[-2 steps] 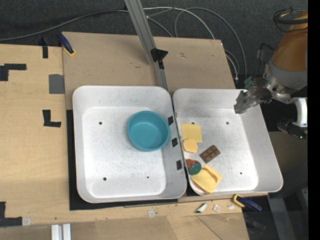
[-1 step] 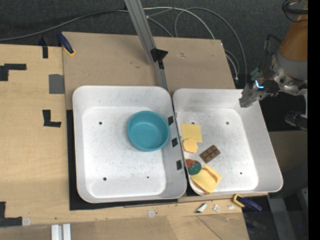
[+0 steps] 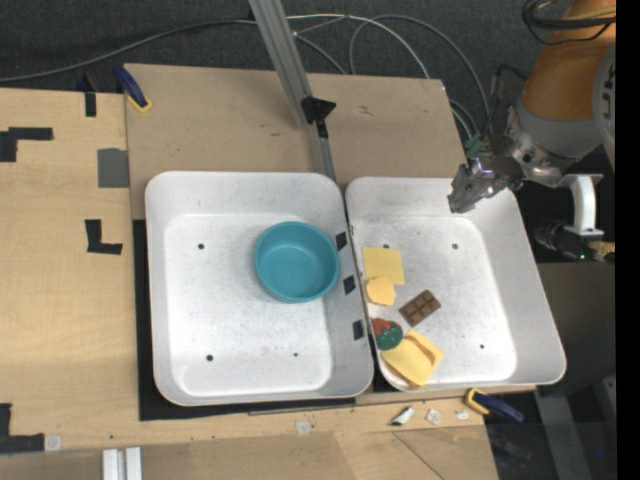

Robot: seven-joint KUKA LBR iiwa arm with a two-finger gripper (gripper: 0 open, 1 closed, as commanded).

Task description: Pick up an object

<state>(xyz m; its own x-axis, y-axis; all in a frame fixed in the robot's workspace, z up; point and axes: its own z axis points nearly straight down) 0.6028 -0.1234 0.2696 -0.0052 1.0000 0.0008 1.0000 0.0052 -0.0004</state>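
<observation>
Claw (image 3: 466,198): positioned over the right bin's (image 3: 520,268) far rim; finger spacing cannot be told, nothing seen held. Small objects (image 3: 400,318) are clustered at that bin's left side, their details blurred.

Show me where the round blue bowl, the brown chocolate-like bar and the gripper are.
Round blue bowl (image 3: 295,260): camera view, on its inner bottom.
Brown chocolate-like bar (image 3: 420,308): camera view, on its top face.
Gripper (image 3: 462,202): camera view, at its dark tip.

Robotics lab (white bins (image 3: 180,218), cables (image 3: 400,38))
</observation>
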